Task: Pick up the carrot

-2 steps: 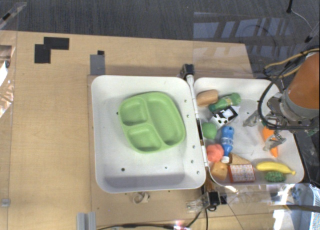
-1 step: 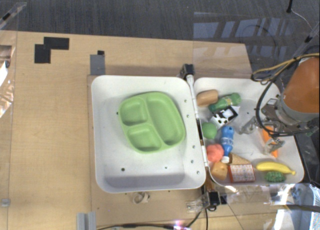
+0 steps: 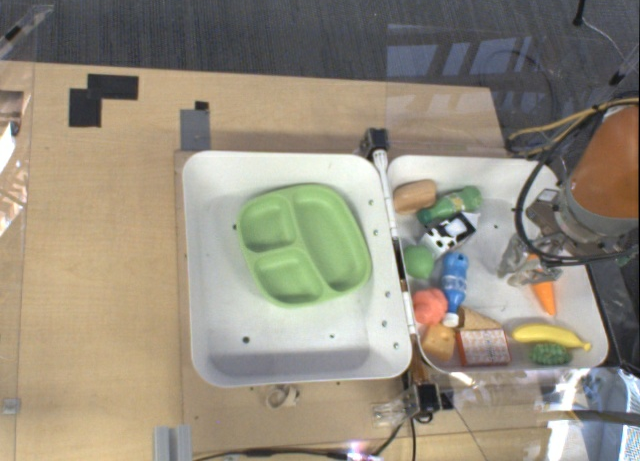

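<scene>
Gripper (image 3: pixel 527 267) sits just left of the carrot (image 3: pixel 544 296); finger state cannot be determined. Carrot lies near the right bin (image 3: pixel 500 171) right wall, above the banana (image 3: pixel 547 335)

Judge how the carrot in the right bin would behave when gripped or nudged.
The carrot looks like a small moulded toy, so probably stiff and light. Its tapered, rounded form could slip along closing fingers or roll if nudged. It lies just under the end effector with bare bin floor around it, leaving room to skid.
</scene>
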`<state>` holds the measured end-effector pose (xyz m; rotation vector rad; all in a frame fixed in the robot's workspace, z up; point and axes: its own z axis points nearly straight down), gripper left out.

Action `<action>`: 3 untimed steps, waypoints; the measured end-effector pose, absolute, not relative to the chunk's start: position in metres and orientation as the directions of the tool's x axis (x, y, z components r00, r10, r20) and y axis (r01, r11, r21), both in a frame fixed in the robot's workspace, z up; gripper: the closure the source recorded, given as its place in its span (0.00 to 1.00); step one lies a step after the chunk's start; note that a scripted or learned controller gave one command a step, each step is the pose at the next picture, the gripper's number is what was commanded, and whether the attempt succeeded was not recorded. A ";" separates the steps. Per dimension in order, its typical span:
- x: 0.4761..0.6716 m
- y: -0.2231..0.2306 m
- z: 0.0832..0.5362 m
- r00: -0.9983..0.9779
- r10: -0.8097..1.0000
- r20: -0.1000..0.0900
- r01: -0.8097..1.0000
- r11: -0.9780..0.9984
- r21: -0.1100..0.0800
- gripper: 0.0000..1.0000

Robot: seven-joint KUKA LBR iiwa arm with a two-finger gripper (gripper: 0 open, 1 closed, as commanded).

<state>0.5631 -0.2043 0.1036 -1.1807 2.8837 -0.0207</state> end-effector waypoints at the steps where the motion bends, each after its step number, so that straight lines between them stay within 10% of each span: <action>1: 0.563 -0.204 0.103 -0.713 -0.701 -0.018 -0.701 0.713 -0.021 0.00; 2: 0.551 -0.205 0.089 -0.608 -0.794 -0.008 -0.794 0.608 -0.013 0.00; 3: 0.556 -0.204 0.104 -0.609 -0.793 -0.015 -0.792 0.610 -0.026 1.00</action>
